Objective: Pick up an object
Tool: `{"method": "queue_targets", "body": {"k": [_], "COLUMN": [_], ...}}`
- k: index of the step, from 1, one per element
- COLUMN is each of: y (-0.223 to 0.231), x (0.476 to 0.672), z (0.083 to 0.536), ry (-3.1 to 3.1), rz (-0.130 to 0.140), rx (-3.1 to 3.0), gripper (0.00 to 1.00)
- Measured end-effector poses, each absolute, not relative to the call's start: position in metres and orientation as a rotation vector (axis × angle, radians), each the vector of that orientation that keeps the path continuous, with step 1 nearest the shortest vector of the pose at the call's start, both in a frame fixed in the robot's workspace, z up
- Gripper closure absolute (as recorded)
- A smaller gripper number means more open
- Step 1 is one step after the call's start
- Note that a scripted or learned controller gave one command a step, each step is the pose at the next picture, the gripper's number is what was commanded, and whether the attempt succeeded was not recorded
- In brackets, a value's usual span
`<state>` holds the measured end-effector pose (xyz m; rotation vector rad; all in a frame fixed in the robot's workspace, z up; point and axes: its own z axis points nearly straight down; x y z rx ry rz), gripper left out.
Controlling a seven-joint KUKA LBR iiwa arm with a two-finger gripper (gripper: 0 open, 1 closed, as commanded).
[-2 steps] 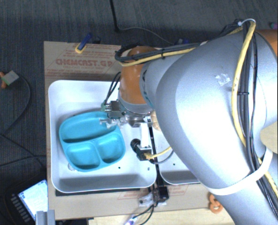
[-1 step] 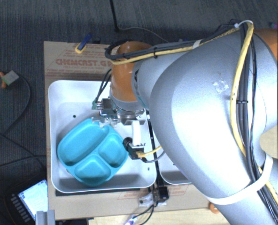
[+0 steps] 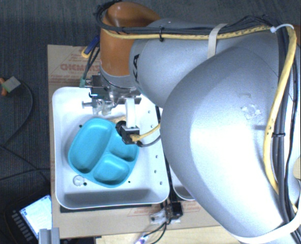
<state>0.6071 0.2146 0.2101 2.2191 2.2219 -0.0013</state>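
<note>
Tray (image 3: 102, 154), blue, three compartments, lying in left white bin (image 3: 64, 136). End effector (image 3: 106, 105) apparently above tray's far edge; grip state indiscernible.

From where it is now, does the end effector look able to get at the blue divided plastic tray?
Probably yes: the end effector sits over the blue divided plastic tray at its upper edge, with nothing between them.

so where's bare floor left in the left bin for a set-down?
Bare strips in the white bin: along the near wall below the blue divided tray, and down the left wall beside it. A small clear ring sits in the near-left corner. The far end is crowded by the gripper over the tray's edge.
</note>
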Motion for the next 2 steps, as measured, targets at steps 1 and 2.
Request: {"method": "queue_targets", "body": {"k": [1,2], "y": [0.216,0.232], "x": [0.669,0.646], "z": [0.293,0.236], "ry": [2.221,2.222], "rz": [0.0,-0.006], "rx": [2.218,2.22], "gripper": [1.0,1.0]}}
